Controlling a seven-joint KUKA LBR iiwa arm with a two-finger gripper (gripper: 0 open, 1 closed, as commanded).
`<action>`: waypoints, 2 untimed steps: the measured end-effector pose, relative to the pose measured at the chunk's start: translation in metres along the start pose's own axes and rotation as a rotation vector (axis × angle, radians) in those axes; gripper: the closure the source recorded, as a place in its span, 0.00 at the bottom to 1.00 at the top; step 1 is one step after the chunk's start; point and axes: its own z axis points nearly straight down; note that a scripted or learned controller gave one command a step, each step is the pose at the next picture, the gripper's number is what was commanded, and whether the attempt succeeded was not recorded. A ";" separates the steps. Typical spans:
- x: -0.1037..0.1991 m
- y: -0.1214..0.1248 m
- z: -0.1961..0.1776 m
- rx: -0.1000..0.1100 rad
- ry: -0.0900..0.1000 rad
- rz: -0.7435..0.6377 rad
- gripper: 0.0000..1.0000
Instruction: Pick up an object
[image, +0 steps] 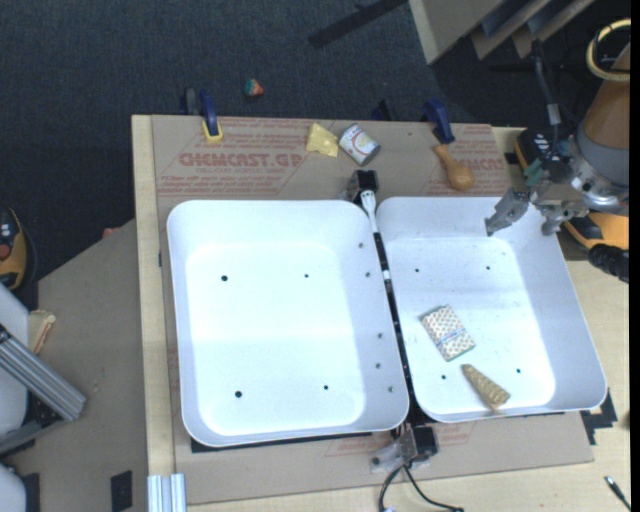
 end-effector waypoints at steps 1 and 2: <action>-0.005 -0.017 -0.206 -0.020 -0.007 -0.001 0.00; -0.004 0.048 -0.327 -0.020 -0.008 -0.004 0.00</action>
